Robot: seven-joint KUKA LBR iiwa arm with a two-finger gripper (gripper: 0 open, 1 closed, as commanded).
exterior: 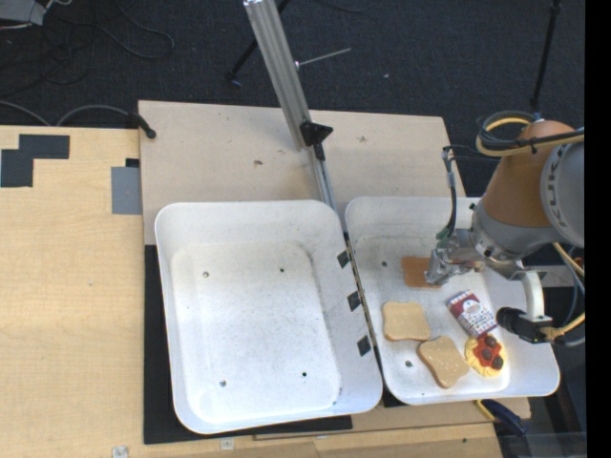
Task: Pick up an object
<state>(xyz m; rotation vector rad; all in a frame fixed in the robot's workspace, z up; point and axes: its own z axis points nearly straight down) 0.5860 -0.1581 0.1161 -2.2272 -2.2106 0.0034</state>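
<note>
My two-finger metal gripper (439, 269) is down inside the right-hand shallow white bin (382, 219), its tip right at the edge of a flat brown square slab (413, 272) that lies on the bin floor. From this angle I cannot tell how the gripper is set, nor whether it has any hold on the slab; the slab looks flat on the floor, so I judge the pick not yet made. Nearer the front of the same bin lie two tan toast-shaped slices (407, 321), a small red-and-white carton (470, 313) and a yellow piece with red berries on it (487, 355), all apart from me. The left-hand white bin (250, 318) sits beside it. What remains, as I read it, is closing on the slab and lifting.
</note>
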